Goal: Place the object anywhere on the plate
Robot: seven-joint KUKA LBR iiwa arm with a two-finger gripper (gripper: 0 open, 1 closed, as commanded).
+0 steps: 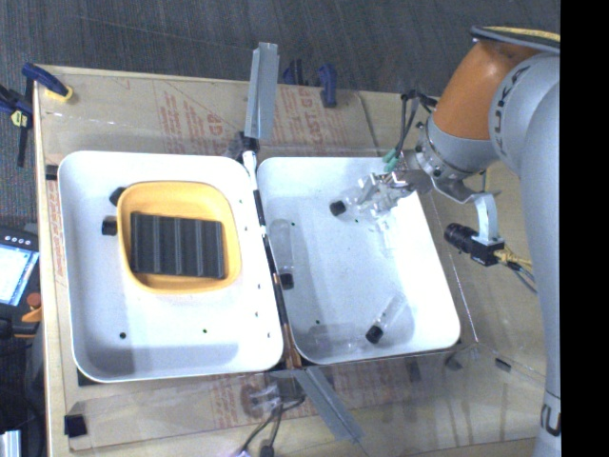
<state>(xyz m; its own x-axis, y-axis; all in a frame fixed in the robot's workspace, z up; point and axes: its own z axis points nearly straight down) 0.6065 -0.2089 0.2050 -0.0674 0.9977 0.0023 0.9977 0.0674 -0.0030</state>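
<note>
Wooden counter (pixel 171 112) is carrying two white bins, the gripper (pixel 379 194), its state unclear, hanging over the right bin (pixel 333 341) above scattered clear objects (pixel 383 318), the left bin (pixel 86 341) holding the yellow plate (pixel 181 195).

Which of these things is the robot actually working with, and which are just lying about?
For the job:
- yellow plate in the left bin
- gripper over the right bin
- small clear objects with black caps in the right bin; which one is meant, I cannot tell

Just lying about:
- blue clamps on the bench's far edge
- cables at the near edge
</note>
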